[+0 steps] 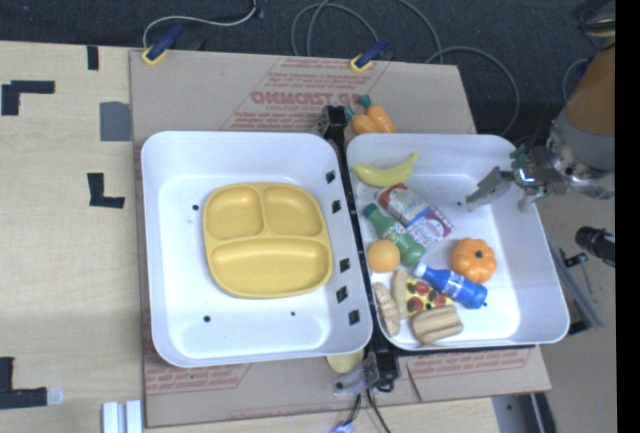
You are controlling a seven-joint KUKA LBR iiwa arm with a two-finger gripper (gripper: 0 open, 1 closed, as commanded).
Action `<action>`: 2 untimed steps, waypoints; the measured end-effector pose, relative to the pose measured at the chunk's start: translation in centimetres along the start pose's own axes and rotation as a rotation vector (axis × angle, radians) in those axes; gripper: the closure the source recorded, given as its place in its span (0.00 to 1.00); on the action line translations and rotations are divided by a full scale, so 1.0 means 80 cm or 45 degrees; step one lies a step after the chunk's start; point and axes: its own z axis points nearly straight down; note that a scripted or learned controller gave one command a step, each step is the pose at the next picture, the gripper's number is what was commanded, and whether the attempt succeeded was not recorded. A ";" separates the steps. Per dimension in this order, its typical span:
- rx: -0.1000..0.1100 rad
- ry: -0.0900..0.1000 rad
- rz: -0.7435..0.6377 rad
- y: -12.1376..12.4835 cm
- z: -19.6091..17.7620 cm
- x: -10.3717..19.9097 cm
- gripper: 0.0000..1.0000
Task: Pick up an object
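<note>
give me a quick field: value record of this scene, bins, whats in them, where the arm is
left bin: holds a yellow divided plate
right bin: banana, green bottle, snack packet, orange ball, blue bottle, small pumpkin, pizza slice, bread roll
arm: enters from the right
end effector: over the right bin's upper right part, nothing seen between its fingers
under bins: cardboard sheet

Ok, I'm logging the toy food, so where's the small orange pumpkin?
The pumpkin sits in the right bin, toward its right side, just above the blue bottle and below the gripper.
</note>
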 end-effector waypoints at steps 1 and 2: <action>0.010 0.004 0.004 -0.064 0.096 -0.015 0.00; -0.004 -0.006 -0.001 -0.057 0.146 0.034 0.00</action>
